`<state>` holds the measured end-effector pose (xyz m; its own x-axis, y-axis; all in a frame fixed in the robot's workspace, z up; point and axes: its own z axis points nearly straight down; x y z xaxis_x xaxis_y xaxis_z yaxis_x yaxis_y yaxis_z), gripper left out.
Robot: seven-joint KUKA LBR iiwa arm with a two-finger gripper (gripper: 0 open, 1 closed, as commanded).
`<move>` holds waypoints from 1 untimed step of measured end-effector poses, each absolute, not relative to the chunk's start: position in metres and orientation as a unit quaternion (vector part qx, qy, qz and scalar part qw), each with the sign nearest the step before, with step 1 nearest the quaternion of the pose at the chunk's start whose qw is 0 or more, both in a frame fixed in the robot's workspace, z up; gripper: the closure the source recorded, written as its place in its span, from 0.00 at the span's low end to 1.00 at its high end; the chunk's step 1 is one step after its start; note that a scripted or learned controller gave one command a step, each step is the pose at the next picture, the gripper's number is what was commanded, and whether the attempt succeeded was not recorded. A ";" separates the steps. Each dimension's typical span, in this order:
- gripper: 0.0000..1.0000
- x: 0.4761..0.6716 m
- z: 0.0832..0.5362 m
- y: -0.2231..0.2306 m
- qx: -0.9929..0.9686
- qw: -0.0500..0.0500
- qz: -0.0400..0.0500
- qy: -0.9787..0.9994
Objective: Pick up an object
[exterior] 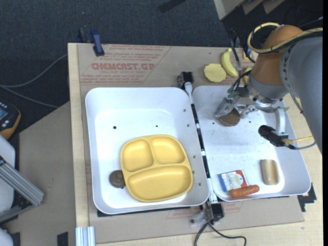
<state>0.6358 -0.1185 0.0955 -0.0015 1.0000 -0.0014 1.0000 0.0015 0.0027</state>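
- Gripper (229, 111) hangs low over the far part of the right bin (246, 145), its metal fingers pointing down at a brown round object (230, 119); whether they are spread, pressed together or pinching that object cannot be told from this angle.
- Relative to the right bin: the brown round object lies on its floor near the far left corner, directly under the fingertips, touching or nearly touching them.
- A tan bread-like piece (269, 171) lies near the bin's right wall, toward the near side.
- A small packet (233, 180) with blue, white and red print sits near the bin's near edge; its writing is too small to read.
- An orange-red sausage-shaped item (244, 190) lies just beside the packet, against the bin's near rim.
- A black cylindrical part (271, 135) on the arm (287, 60) hangs over the bin's right middle.
- Beyond the bin's far rim, on the bench, lie a yellow banana (230, 63) and a yellow round slice (214, 73).
- To the bin's left, the left bin (102, 117) holds a yellow divided tray (155, 167), with a small brown disc (117, 179) touching the tray's left edge.
- Farther back and left, red lettering (123, 65) on the board reads roughly "CHEMCAST GP", with smaller lines unreadable.
- A blue clamp (96, 42) grips the board's far left edge.
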 end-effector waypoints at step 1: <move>1.00 0.588 0.191 -0.058 0.705 0.001 0.002 0.709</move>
